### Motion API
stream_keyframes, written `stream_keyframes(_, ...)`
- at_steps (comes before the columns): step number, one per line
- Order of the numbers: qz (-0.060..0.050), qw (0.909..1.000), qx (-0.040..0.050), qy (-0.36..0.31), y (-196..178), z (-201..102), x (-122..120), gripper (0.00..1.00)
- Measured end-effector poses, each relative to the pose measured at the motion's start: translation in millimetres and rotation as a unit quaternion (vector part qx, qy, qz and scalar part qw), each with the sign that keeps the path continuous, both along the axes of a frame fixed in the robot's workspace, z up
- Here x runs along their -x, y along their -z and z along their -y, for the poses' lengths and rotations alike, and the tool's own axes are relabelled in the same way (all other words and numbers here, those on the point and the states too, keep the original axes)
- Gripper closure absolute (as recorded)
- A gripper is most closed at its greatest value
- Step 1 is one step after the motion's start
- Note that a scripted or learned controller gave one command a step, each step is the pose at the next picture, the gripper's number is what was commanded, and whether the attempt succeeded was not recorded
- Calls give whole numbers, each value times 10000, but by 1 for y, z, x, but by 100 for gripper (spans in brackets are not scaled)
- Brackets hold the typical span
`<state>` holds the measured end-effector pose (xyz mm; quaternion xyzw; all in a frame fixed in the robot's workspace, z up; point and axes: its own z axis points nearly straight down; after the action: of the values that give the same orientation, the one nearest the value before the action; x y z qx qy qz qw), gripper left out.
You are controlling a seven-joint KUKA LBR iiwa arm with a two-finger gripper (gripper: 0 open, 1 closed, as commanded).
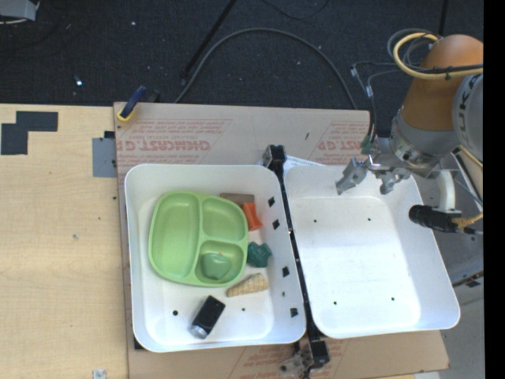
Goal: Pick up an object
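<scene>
Hand point(371, 181) hangs over the right bin's point(371, 322) far edge, fingers spread, nothing between them. Left bin point(158, 322) holds a green tray point(181, 235), cone point(248, 285), black block point(208, 316), green lump point(259, 253) and orange piece point(252, 215).

Glossy green plastic tray point(196, 237), smooth white plastic bins point(371, 322), matt cardboard point(237, 136)
</scene>
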<state>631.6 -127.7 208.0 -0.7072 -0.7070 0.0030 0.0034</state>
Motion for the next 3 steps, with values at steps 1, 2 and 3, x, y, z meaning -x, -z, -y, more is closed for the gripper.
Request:
stream_keyframes(1, 45, 10000, 3, -3, -5, 0, -2, 0)
stream_keyframes(2, 21, 10000, 0, -5, 48, -1, 9, 0)
stream_keyframes(3, 25, 10000, 0, -6, 94, -7, 15, 0)
